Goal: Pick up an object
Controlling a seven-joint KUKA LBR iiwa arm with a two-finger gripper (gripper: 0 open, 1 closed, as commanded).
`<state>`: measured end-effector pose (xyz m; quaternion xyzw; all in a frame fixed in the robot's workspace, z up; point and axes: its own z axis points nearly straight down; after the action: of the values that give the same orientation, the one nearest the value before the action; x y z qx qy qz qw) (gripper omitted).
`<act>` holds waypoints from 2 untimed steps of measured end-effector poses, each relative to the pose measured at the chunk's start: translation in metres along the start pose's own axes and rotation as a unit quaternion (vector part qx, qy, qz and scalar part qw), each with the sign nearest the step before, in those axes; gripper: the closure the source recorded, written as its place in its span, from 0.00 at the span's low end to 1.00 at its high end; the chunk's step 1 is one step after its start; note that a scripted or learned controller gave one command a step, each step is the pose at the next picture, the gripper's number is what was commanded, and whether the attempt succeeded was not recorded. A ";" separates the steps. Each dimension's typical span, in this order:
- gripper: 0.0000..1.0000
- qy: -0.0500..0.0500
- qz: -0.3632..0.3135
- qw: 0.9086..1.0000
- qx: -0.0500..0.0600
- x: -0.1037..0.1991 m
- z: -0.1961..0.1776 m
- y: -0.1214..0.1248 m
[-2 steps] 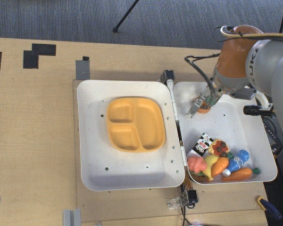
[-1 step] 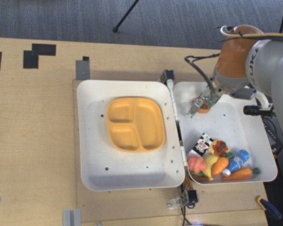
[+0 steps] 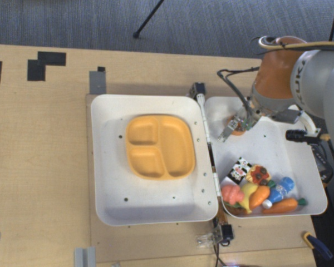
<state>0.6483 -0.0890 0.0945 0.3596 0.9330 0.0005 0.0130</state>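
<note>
The wooden bench fills most of the view, with black tape patches near its far left edge. On it sit two shallow white bins side by side. The left bin holds a yellow divided plate, lying flat near the middle with its three sections facing up.

The grey arm, with its orange band, reaches in from the right and hangs over the far part of the right bin. The gripper points down and leftward near that bin's far left corner. Something small and orange-red shows at its tip, but it is too blurred to say whether the fingers are apart, together, or clamped on it.

The toys are heaped in the near corner of the right bin, touching one another: a carrot along the near wall, a pink piece, a yellow piece, a blue piece, a red and green piece, and a small black-and-white block at the far edge of the pile. The pile lies well apart from the gripper.
</note>
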 end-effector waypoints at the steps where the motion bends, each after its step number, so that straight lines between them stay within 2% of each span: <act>1: 0.00 0.000 0.000 1.000 0.000 0.000 0.000 0.000; 2: 0.00 0.010 -0.013 1.000 0.004 0.056 -0.019 -0.061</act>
<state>0.5654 -0.0972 0.1115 0.3479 0.9375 0.0003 0.0019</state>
